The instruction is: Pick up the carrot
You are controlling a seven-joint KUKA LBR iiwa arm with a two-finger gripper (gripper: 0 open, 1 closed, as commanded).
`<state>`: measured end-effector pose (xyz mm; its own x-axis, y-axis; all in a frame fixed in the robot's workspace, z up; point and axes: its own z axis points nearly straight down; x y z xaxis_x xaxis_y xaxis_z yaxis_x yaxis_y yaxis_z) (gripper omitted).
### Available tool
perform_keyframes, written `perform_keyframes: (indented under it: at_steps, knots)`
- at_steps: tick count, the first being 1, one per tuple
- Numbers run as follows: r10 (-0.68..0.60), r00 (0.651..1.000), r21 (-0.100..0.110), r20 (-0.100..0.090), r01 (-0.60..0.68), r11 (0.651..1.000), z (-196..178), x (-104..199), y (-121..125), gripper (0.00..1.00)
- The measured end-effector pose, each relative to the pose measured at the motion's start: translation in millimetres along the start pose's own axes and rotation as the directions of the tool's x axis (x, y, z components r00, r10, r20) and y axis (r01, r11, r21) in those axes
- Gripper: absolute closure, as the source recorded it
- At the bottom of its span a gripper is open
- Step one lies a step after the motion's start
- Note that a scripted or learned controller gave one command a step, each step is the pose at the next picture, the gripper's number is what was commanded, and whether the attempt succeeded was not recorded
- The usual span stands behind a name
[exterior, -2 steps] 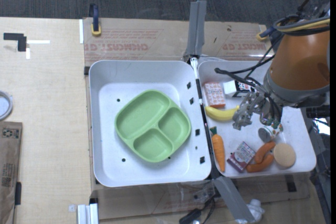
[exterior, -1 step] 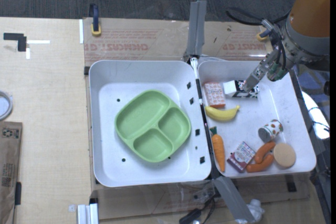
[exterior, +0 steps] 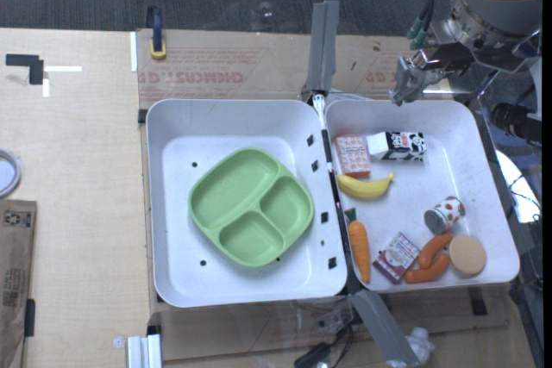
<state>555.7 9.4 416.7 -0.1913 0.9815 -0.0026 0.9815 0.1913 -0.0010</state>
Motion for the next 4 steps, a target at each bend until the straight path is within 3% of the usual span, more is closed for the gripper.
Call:
perform_keyframes:
  at_steps: [1, 2, 3, 4]
  knots:
    - [0.325, 0.946, 0.004, 0.0, -0.325, 0.946, 124, 45, 44, 1.0]
    - [0.654, 0.757, 0.002, 0.002, -0.654, 0.757, -16, 66, 118, 1.0]
    - [0.807, 0.59, 0.003, 0.004, -0.807, 0.59, 117, 96, 124, 1.0]
    - [0.739, 0.674, 0.005, 0.003, -0.739, 0.674, 252, 126, 124, 1.0]
